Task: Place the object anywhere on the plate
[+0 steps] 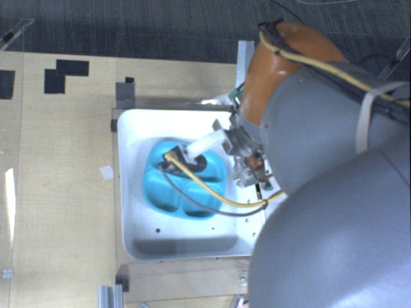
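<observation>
A light blue plate [168,194] with divided compartments lies in the middle of the white bin [135,172]. The grey arm with its orange band [276,76] reaches in from the right and covers the bin's right side. My gripper [247,165] hangs low at the plate's right edge, mostly hidden among metal parts. A small reddish-brown patch [256,164] shows at the gripper; whether it is a held object is not visible. Nothing loose is seen lying on the bare parts of the plate.
The bin's near wall [186,252] and left wall rise around the plate, with a strip of white floor in front of it. A pale wooden bench [58,185] stretches to the left. A small green bit [236,95] peeks out behind the wrist.
</observation>
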### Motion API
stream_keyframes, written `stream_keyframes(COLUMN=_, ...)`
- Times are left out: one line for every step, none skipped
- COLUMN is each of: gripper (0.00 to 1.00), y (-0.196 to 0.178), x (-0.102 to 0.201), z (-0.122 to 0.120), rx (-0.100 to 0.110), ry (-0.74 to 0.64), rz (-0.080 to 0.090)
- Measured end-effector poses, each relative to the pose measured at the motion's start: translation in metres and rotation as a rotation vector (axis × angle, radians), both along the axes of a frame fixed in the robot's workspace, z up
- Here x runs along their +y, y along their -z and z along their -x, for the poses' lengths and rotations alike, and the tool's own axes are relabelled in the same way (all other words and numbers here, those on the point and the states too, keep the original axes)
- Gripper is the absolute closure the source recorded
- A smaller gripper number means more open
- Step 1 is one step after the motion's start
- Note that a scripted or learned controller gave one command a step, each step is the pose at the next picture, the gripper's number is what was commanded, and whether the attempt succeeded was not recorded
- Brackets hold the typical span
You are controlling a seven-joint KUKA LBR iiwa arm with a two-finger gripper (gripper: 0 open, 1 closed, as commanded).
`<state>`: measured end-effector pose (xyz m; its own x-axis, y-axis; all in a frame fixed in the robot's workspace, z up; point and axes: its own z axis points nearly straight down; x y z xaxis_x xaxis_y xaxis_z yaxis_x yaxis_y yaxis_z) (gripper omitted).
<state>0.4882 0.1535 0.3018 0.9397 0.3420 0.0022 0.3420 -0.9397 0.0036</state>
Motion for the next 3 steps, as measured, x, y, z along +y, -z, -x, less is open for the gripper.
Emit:
stream_keyframes(gripper=1.0, y=0.095, x=-0.102, z=-0.043, rx=0.005, ry=-0.11, rz=-0.002)
stream_keyframes(gripper=1.0, y=0.106, x=0.0, z=-0.03, rx=0.004, ry=-0.043, rz=-0.003)
stream_keyframes(gripper=0.0, y=0.105, x=0.0, z=-0.03, rx=0.004, ry=-0.042, rz=-0.003)
